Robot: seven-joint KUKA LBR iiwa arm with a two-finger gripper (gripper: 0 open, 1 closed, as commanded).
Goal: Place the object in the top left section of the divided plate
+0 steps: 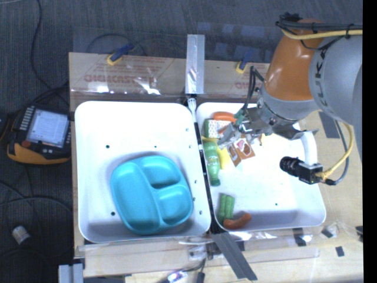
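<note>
Wide wooden counter under two shallow white plastic bins set side by side. Left white bin holding a turquoise divided plastic plate with three sections, tilted a little, lying in the bin's lower middle and just short of the shared wall. Right white bin carrying the small items, all crowded along its left side. Grey arm with a glossy orange band reaching in from the right, over the right bin's upper part. Jaws low over the cluster at the bin's upper left, with a small brown-and-white packet right at their tips; closed on it or merely touching it, cannot tell, and the gap between them unclear. Black cylindrical camera unit on a white bracket hanging off the wrist, with a yellow cable looping to the right. Green plastic bottle lying along the dividing wall, a yellow piece just beside it. Green-and-white carton above the bottle, an orange carrot-like piece at the top near the bin's rim. Small green cylinder lower down, with a reddish sausage-shaped piece touching the bottom wall. Handheld pendant with a lit screen on the carpet left of the counter.
</note>
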